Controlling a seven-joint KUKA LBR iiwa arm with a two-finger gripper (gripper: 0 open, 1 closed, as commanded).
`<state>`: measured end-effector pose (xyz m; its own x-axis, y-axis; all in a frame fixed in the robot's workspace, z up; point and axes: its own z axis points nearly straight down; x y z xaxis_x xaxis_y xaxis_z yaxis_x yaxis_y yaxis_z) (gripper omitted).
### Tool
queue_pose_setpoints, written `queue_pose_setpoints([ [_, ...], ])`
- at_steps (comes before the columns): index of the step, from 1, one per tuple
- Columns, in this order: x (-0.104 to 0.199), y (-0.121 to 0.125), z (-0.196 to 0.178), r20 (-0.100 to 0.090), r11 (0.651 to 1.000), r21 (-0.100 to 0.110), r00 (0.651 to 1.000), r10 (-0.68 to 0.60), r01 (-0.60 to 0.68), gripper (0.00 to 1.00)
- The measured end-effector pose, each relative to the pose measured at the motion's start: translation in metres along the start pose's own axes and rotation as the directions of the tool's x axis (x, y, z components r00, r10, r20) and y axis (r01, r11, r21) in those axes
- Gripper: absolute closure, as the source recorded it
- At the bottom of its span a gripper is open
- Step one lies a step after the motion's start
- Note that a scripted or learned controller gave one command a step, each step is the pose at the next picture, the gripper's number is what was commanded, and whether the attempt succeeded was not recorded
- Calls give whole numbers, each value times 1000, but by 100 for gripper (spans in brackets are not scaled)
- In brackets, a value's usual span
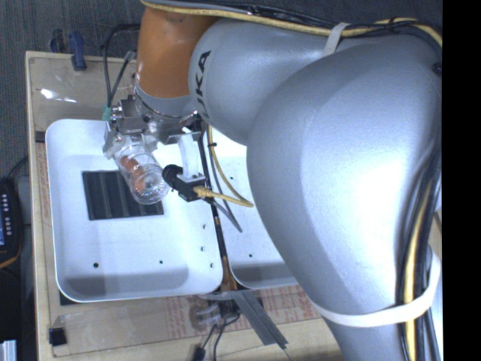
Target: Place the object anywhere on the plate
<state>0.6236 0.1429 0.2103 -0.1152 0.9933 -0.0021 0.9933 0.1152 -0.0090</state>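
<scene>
KUKA arm hovers with a clear cup over the left bin

My gripper (126, 138) hangs over the upper part of the left white bin (113, 277), below my orange band (167, 43). A clear, glass-like cup (144, 177) with a reddish tint inside sits right at the gripper's tip. Whether it is actually pinched, or how my grip is set, I cannot tell from this angle. The cup overlaps the upper right corner of the dark ribbed plate (116, 198), which lies flat on the bin's floor; whether the two touch is unclear. Part of the black KUKA lettering (201, 66) reads on my grey casing beside the band. Faint red print (184, 314) on the bench in front of the bins is too blurred to read. My body covers most of the right bin (255, 277).
</scene>
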Motion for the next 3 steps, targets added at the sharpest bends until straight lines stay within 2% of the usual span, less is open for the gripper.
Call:
queue_pose_setpoints([
  [1,-36,28,-36,1,986,-6,986,-165,165,100],
  [2,-61,25,-54,1,992,-7,992,-127,127,100],
  [3,-60,25,-63,1,992,-3,992,-130,130,100],
])
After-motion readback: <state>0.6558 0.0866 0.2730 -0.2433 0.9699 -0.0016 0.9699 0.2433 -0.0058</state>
